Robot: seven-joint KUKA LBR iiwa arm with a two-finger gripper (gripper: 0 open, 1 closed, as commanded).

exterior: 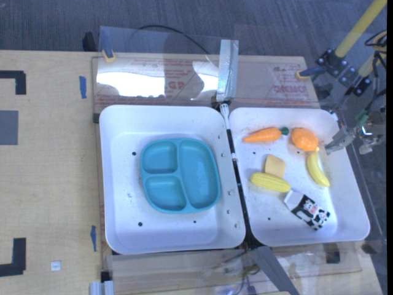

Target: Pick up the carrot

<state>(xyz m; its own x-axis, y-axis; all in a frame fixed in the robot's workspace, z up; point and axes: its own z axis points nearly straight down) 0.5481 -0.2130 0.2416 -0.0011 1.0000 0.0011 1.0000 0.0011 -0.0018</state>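
The carrot (263,135), orange with a small green top, lies on its side near the back of the right bin (356,226), its green end pointing right. At the view's right edge, grey parts of my gripper (345,140) hang over the right bin's right rim, about a hand's width right of the carrot. An orange fruit (304,139) lies between the carrot and the gripper. Nothing is held.
The right bin also holds a yellow banana (317,168), a yellow cheese wedge (275,165), a corn cob (269,182) and a black-and-white carton (309,210). A blue divided plate (180,174) sits in the left bin (116,165). A yellow pole (362,20) stands at the back right.
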